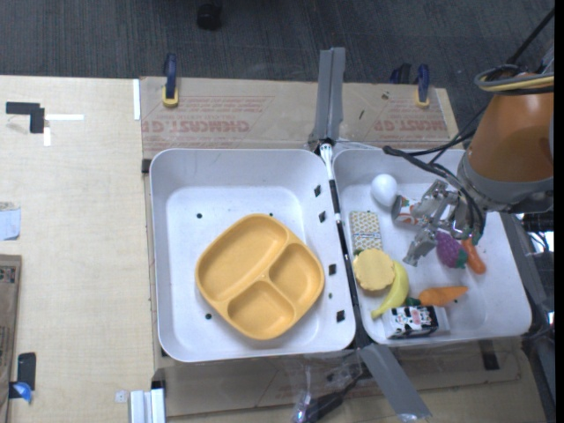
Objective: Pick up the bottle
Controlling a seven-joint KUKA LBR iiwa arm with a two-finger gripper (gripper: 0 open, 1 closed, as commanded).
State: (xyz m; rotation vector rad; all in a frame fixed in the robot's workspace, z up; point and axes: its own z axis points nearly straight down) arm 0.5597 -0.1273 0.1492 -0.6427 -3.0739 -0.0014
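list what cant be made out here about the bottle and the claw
- Bottle: nothing in the right bin reads clearly as one; the items are too small in the camera view.
- Claw: its metal parts blur together above the bin, so its state is unclear.
- Purple item: partly covered by the claw.
- Carton: its print is too small to read.

Both bins [167, 263] are plain white. The left one carries a mustard-yellow divided plate [259, 277]. In the right bin [511, 307] lie a white egg [383, 188], a small packet speckled in a fine pale pattern [365, 230], a yellow round biscuit [374, 270], a yellow banana [394, 294], an orange carrot [443, 295], purple grapes [450, 250] and a black-and-white carton [414, 321]. The arm [515, 139] is grey, banded orange. Blue clamps [169, 67] grip brown cardboard printed with red lettering [231, 113].
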